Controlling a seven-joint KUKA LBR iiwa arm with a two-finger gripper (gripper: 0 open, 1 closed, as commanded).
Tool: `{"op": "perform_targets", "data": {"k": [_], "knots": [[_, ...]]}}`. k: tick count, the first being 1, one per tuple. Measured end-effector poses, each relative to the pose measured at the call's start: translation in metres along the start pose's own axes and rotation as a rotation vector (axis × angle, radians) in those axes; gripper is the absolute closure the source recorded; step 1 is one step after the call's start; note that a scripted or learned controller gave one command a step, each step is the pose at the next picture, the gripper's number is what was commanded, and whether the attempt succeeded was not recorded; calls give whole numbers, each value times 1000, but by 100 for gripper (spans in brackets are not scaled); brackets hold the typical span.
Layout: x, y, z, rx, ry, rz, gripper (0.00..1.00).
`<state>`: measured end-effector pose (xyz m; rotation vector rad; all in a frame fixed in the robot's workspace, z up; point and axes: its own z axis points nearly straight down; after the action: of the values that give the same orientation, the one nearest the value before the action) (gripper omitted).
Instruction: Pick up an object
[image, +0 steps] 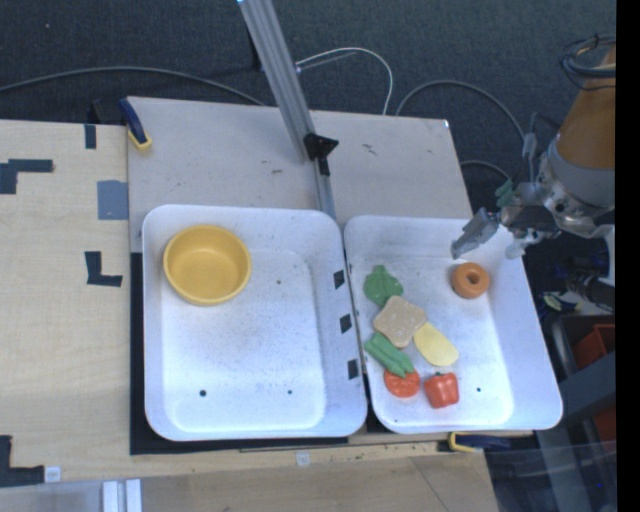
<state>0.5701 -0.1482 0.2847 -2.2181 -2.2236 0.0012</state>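
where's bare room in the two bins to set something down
Left bin: bare floor right of and below the yellow bowl. Right bin: small patches by the donut and the lower right corner. Crowded: the toy-food cluster along its left side.

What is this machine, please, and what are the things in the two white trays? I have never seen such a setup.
It is a robot arm, grey with an orange band, reaching in from the right. One fixed camera looks down at a slant. At the arm's end is a pincer for grasping; it hangs above the right bin, with nothing visible between its fingers. That bin holds toy food: a doughnut, bread slice, green pieces, a tomato and a red pepper. The left bin holds a yellow bowl.
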Motion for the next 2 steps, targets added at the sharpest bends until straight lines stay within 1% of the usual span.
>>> {"op": "perform_targets", "data": {"k": [1, 2], "knots": [[0, 0, 0, 0, 0, 0, 0], [7, 3, 62, 7, 1, 1, 0]]}}
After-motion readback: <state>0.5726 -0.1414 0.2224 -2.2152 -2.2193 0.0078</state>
